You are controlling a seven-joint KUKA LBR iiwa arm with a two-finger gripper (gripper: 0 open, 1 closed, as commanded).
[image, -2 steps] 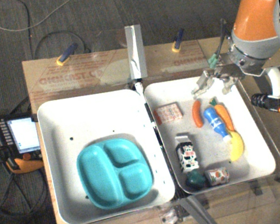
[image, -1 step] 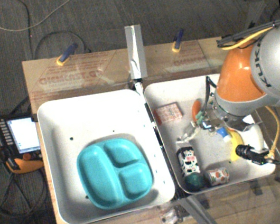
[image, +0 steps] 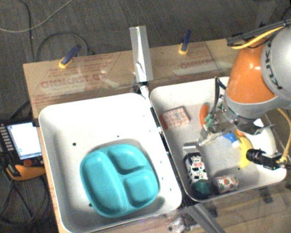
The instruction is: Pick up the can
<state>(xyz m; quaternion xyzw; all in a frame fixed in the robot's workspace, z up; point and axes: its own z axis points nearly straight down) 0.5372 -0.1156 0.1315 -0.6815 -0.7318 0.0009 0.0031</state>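
Note:
A small can (image: pixel 227 183) with a red and white label lies on its side near the front wall of the right bin (image: pixel 268 179). A taller black and white can-like container (image: pixel 195 167) stands to its left, close to the bin's left wall. My gripper (image: pixel 210 131) hangs over the middle of the right bin, behind both of them and apart from each. Nothing shows as held in it. The arm's orange band (image: pixel 248 81) sits above the bin's right side.
A green ball (image: pixel 202 188) lies between the two cans. A pink patterned box (image: pixel 175 117) and an orange item (image: pixel 204 112) lie at the back of the right bin. Blue (image: pixel 230 138) and yellow (image: pixel 244 157) items sit under the wrist. The left bin holds a teal divided plate (image: pixel 120 179).

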